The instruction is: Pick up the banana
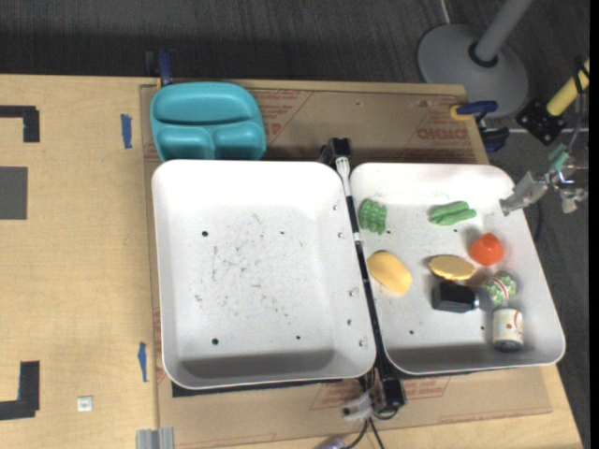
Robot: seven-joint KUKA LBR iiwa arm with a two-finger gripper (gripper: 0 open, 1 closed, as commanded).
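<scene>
Found the banana (452, 267) in the right-hand white bin (533, 349), lying flat, yellow-tan with a darker edge. Took it as the landmark for everything else.

Saw a black block (453, 297) touching it from below, partly tucked under its lower edge. Noted an orange ball (486, 248) just beside it, up and toward the view's right. Spotted a pale yellow lump (388, 272) near it on the view's left, apart from it. Counted two green pieces farther up: a ribbed one (372, 215) up and to the left, a long one (452, 214) straight above. Marked a green-and-white ball (500, 288) just right of and below it, and a small white can (507, 328) lower still.

Placed the hand (521, 195) well apart from the banana, up and to the right, over the bin's far right rim, with nothing seen in its grasp. Could not tell whether released or clenched.

Left of the banana, past the bins' shared wall, saw the second white bin (187, 363), and a teal tray (207, 120) on the bench (65, 251) far up and left.
</scene>
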